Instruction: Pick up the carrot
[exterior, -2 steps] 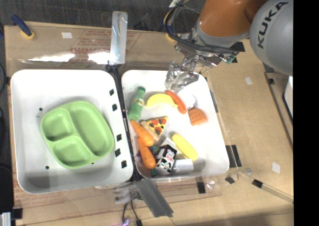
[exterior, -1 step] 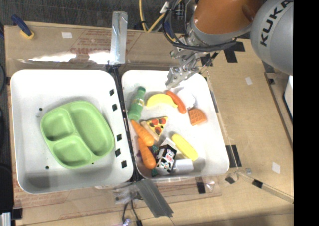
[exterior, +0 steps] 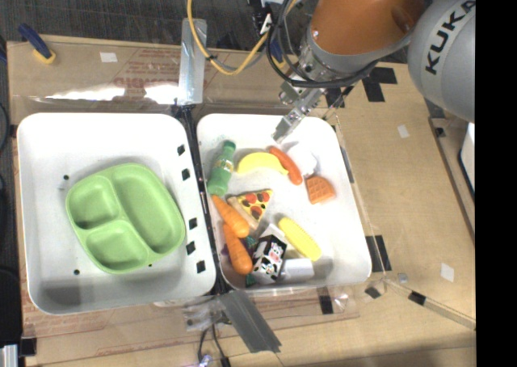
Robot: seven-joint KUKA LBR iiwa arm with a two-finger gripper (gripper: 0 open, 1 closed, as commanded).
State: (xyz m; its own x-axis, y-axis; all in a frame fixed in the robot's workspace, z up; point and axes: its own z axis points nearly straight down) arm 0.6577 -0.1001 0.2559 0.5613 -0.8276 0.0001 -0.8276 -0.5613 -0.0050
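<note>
Carrot [exterior: 232,238] against bin's left wall [exterior: 203,196]

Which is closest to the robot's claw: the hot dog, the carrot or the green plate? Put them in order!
Counting from the gripper:
1. Hot dog, just below it in the right bin.
2. Carrot, lower down by that bin's left wall.
3. Green plate, far off in the left bin.

Two bins [exterior: 32,196], one tray [exterior: 123,216], perhaps two carrots [exterior: 229,220].
</note>
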